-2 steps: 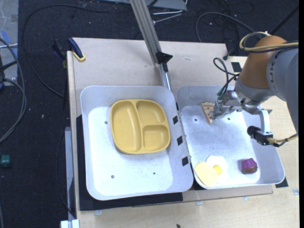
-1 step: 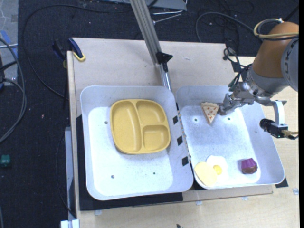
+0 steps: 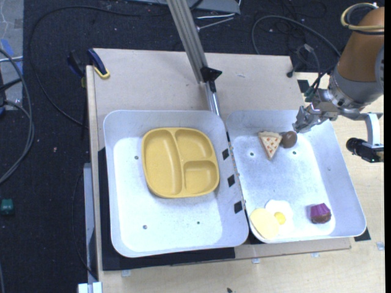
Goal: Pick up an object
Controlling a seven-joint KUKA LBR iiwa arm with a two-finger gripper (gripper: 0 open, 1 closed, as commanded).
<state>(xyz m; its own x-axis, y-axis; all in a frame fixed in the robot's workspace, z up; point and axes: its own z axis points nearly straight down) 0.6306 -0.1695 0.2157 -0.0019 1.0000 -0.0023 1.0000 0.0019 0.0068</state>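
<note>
A wooden worktop (image 3: 159,81) carries two white bins side by side, the left bin (image 3: 122,224) and the right bin (image 3: 339,182), while black cables (image 3: 43,96) trail across the dark floor (image 3: 36,249) and a metal pole (image 3: 189,32) slants overhead.

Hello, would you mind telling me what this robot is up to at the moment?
The arm reaches in from the right, and its gripper hangs over the far edge of the right bin, just beside a small brown object that touches a pizza slice toy. Nothing is seen between its fingers, so no pick has happened yet. A fried egg toy, a pale yellow piece and a purple object lie near the front. The left bin holds a yellow divided plate.
</note>
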